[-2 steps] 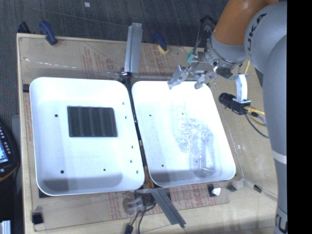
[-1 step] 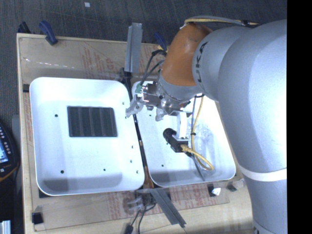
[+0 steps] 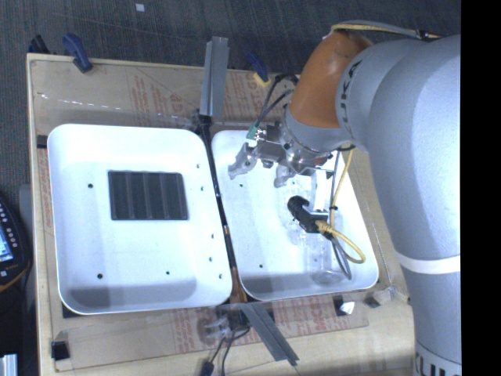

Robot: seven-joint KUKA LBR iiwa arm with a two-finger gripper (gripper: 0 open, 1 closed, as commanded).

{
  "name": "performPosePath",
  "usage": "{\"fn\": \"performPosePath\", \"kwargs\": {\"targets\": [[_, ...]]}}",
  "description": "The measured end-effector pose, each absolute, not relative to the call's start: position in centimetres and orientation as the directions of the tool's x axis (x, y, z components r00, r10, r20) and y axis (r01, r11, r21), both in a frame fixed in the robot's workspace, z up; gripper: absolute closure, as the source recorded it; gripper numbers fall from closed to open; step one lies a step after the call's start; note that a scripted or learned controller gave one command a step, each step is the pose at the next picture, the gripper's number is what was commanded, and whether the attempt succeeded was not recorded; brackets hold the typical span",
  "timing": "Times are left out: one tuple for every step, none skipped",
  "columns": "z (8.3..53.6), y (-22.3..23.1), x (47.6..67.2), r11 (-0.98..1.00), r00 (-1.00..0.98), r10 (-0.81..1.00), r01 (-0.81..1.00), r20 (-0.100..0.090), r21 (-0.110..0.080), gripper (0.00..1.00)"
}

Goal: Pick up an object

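We look down on a wood bench (image 3: 117, 92). At its 11 o'clock corner we see a blue clamp (image 3: 78, 55).

Next comes the left bin (image 3: 78, 241). A dark slab (image 3: 148, 196) with ridges lies flat in it, a little toward 12 o'clock from the bin's middle. Nothing touches the slab, and it is well apart from the robot.

A grey bar (image 3: 214, 77) stands at 12 o'clock, where the two bins meet.

Then comes the right bin (image 3: 258, 249). The gripper (image 3: 261, 171) hangs over this bin, near its 11 o'clock corner. Its two fingers (image 3: 239, 164) are apart. We see only white bin floor between them, so it holds nothing.

Toward 5 o'clock from the gripper, near the bin's right wall, we see a clear thing (image 3: 322, 258). It is faint and hard to make out, so we cannot tell what it is or how it lies. It is apart from the fingers.

The big grey arm (image 3: 391, 131) comes in from 3 o'clock and covers the right side of that bin.
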State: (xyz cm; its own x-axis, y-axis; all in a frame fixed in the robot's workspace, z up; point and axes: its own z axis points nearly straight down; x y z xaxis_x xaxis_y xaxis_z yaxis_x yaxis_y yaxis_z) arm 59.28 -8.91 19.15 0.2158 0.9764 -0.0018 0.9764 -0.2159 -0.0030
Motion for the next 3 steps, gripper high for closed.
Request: {"fn": "performPosePath", "kwargs": {"targets": [[23.8, -17.4, 56.7, -0.351, 0.351, 0.936, 0.936, -0.001, -0.001, 0.00], [29.7, -18.7, 54.0, 0.160, -0.160, 0.987, 0.987, -0.003, 0.003, 0.00], [32.7, -21.1, 52.6, -0.309, 0.309, 0.951, 0.951, -0.001, 0.001, 0.00]]}}
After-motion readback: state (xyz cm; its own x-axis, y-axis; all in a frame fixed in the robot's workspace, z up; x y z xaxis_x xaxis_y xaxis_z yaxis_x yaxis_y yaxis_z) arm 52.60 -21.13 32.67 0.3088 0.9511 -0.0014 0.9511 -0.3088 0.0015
